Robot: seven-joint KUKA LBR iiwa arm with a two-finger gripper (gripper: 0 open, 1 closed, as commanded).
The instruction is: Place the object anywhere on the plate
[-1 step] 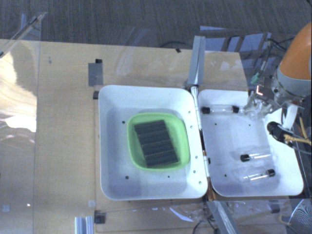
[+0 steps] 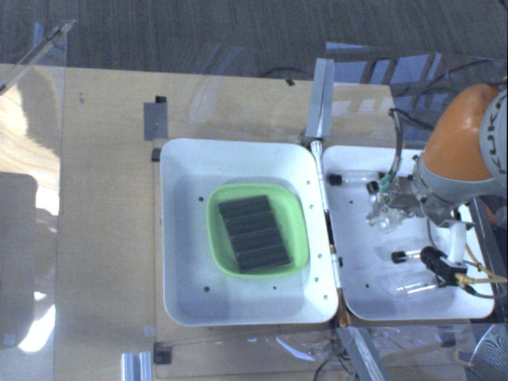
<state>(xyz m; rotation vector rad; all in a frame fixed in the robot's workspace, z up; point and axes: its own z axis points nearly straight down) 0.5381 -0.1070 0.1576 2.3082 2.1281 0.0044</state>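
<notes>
Writing: part of a dark letter on the arm's (image 2: pixel 468 145) grey casing at the frame's right edge, unreadable.
Object: dark ribbed block (image 2: pixel 253 233) lying on the green plate (image 2: pixel 218 213) in the left bin (image 2: pixel 178 236).
Hand: (image 2: pixel 386 205) over the right bin (image 2: pixel 357 292), well apart from the block; grip state cannot be told.

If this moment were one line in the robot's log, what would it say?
arm: over right bin | dark ridged block: on green plate, left bin
</notes>
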